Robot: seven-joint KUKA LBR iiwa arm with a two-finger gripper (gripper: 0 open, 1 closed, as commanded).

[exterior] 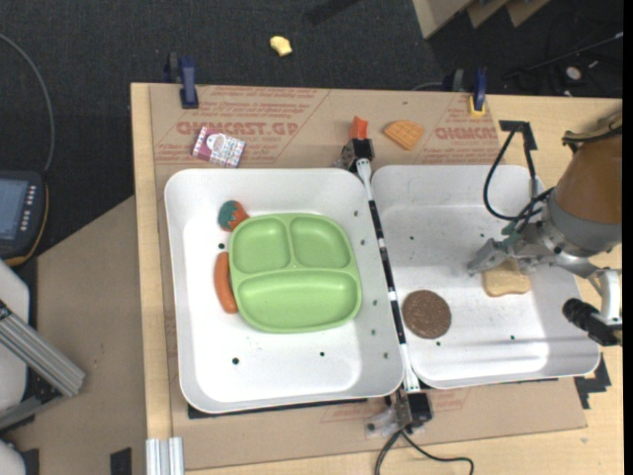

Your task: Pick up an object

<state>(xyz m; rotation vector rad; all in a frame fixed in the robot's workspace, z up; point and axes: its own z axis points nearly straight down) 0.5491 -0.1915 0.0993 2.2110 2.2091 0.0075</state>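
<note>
In the right bin [465, 359] a tan slice of toy bread [508, 284] lies toward the right side, and a round brown patty [427, 314] rests near the bin's left wall. My gripper [502, 258] hangs right over the bread's upper edge, low to the bin floor; the grey arm with its orange band [593, 191] comes in from the right. The bread lies flat on the floor under the gripper. The left bin [198, 344] holds a green divided plate [295, 272], an orange sausage-shaped toy [225, 282] and a small red-and-green toy [232, 214] beside the plate.
On the bench behind the bins lie a tan waffle piece [403, 134] and a pink-and-white packet [218, 146]. Blue clamps [185, 79] hold the bench's back edge. A black cable [504, 166] loops above the right bin. The metal divider [381, 265] separates the bins.
</note>
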